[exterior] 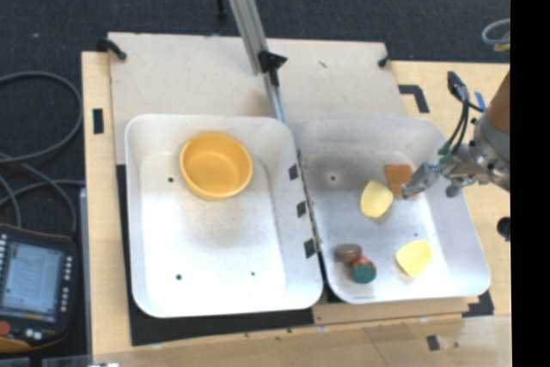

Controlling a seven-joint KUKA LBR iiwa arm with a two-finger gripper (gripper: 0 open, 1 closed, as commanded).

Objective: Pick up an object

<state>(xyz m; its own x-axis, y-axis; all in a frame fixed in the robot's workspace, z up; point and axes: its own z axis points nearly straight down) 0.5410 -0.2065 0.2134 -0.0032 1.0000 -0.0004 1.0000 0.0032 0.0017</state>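
The right bin (447, 245) holds several small objects: a pale yellow piece (375, 199), a brown block (397, 176), a yellow piece (414, 258), a brown round piece (347, 253) and a green and red piece (363, 271). My gripper (418, 182) reaches in from the right and sits low over the bin, right beside the brown block and just right of the pale yellow piece. Nothing shows between its fingers.
A yellow bowl (216, 164) stands at the back of the left bin (215, 271). A metal rail (245, 4) slants down to the gap between the bins. Cables (464, 103) hang by the wrist at the right.
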